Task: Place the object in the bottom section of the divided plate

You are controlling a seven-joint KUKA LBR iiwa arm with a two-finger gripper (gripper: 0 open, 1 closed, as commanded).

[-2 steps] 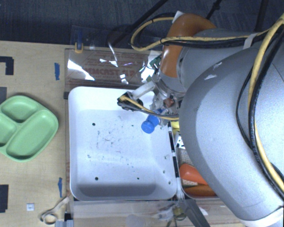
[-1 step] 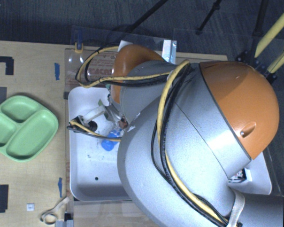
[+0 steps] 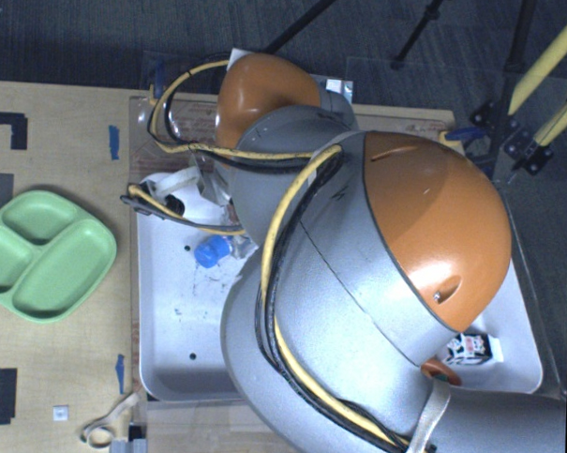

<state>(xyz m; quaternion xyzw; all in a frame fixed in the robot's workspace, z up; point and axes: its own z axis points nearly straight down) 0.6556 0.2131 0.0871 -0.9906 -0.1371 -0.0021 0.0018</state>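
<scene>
Camera view: blue object [image 3: 210, 252], long axis indiscernible.

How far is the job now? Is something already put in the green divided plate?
Nothing looks done yet: the green divided plate sits on the wooden bench left of the bins, and its sections hold nothing. In hand: the arm is reaching over the white bin, its wrist end near a small blue object lying on the bin floor. Left to do: grasp an object, carry it to the plate and set it in the bottom section.
</scene>
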